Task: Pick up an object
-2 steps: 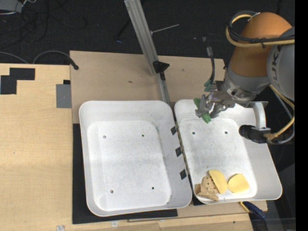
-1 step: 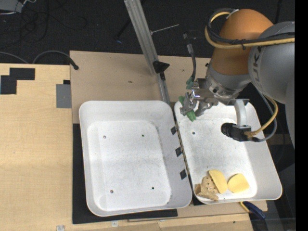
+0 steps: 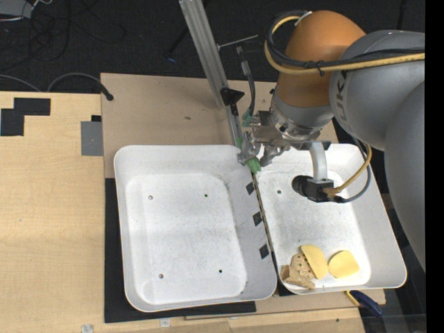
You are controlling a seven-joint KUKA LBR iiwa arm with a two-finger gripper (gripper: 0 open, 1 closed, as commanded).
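My gripper hangs over the back of the bins, right at the divider between them, under the orange wrist band. A small green thing shows at its lower tip; whether it is gripped is unclear. In the right bin's near corner lie a yellow wedge, a round yellow piece and a tan, speckled piece, close together and far from the gripper.
The left bin is bare white. A slanted metal rail rises behind the gripper. A black fitting with a yellow cable hangs from the arm over the right bin. The grey arm covers the right side.
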